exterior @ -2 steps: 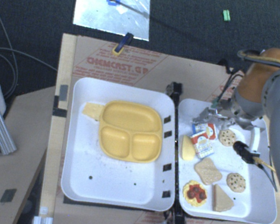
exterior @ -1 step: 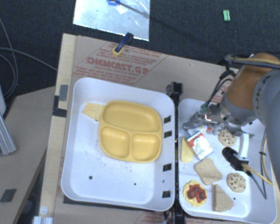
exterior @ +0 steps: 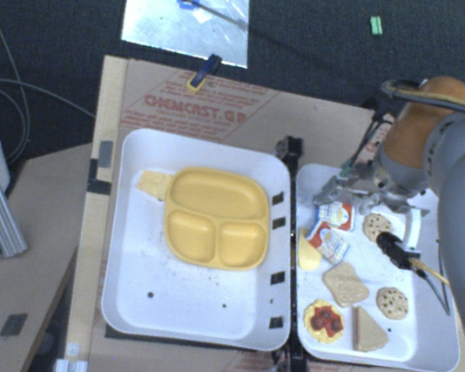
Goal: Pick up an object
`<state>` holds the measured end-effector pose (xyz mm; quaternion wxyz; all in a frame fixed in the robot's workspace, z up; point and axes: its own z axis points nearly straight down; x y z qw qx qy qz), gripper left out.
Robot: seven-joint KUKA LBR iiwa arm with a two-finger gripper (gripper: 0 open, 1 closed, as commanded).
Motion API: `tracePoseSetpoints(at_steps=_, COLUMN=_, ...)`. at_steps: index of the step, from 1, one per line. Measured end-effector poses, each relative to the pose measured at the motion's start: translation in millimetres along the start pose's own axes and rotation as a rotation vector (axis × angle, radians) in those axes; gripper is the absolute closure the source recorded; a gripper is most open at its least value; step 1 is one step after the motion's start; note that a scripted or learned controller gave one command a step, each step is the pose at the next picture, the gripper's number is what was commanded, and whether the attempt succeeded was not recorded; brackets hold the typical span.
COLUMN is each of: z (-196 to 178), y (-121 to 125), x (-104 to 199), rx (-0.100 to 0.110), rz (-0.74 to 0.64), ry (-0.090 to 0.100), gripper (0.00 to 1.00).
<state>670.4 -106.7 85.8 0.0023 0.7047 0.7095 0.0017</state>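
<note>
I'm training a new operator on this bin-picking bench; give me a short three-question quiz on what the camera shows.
1. True or false: the yellow three-compartment plastic tray lies in the right white bin.
2. Which bin holds the two round chocolate-chip cookies?
   A. left white bin
   B. right white bin
3. Fill in: the grey arm's gripper hovers over the ___ end of the right bin.

Key: 1 false; 2 B; 3 far.
</note>
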Motion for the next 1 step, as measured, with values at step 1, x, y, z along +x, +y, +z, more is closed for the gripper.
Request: tracePoseSetpoints(at_steps=1, z=-11.4, y=0.2, x=0.4, rx=-0.002, rz=-0.002, ry=-0.001, gripper=1.0)
